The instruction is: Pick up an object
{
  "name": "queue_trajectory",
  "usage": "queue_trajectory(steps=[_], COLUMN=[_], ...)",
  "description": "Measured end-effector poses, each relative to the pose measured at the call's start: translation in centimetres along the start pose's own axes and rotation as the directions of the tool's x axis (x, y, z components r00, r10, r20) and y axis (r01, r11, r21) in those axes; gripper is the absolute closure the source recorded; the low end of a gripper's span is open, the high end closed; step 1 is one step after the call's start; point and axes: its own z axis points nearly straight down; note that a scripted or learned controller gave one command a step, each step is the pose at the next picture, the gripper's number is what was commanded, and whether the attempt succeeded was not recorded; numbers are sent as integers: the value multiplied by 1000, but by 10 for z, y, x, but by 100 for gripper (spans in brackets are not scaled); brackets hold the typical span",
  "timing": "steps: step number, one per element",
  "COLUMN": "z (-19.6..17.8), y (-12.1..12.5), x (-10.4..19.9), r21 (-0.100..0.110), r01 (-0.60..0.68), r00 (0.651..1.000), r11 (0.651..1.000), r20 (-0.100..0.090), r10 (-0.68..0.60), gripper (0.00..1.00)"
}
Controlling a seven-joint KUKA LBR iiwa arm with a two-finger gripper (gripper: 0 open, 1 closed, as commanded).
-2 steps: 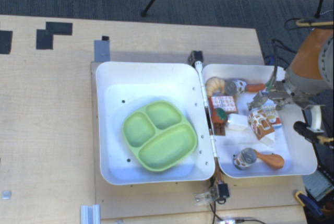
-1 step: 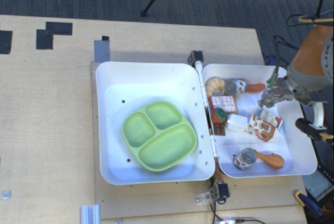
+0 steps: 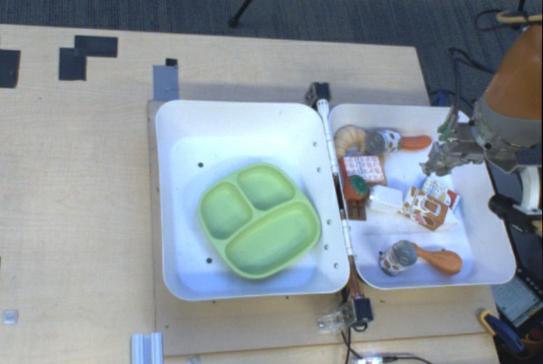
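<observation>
My gripper (image 3: 439,162) hangs over the right bin (image 3: 501,256), near its upper right part, and the orange-banded arm comes in from the right. Just below it lies an orange-and-white patterned box (image 3: 430,207). Further left are a red checkered packet (image 3: 363,167), a bread roll (image 3: 349,137), a small tin (image 3: 387,139) and an orange carrot (image 3: 415,142). A brown block (image 3: 355,208) and a white block (image 3: 386,198) sit mid-bin. Near the front lie a grey-topped cup (image 3: 398,256) and an orange drumstick (image 3: 442,260).
The left bin (image 3: 170,184) holds a green divided plate (image 3: 259,220). A raised divider (image 3: 333,176) runs between the two bins. The wooden bench (image 3: 76,201) stretches to the left, and cables and clamps sit at the front edge (image 3: 352,316).
</observation>
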Motion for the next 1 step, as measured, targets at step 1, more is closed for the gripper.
queue_trajectory(steps=[1], z=[1], y=[-1], x=[0], r21=[2], r01=[0], r00=[1000], r11=[1000], r20=[0], r10=[0], gripper=[0])
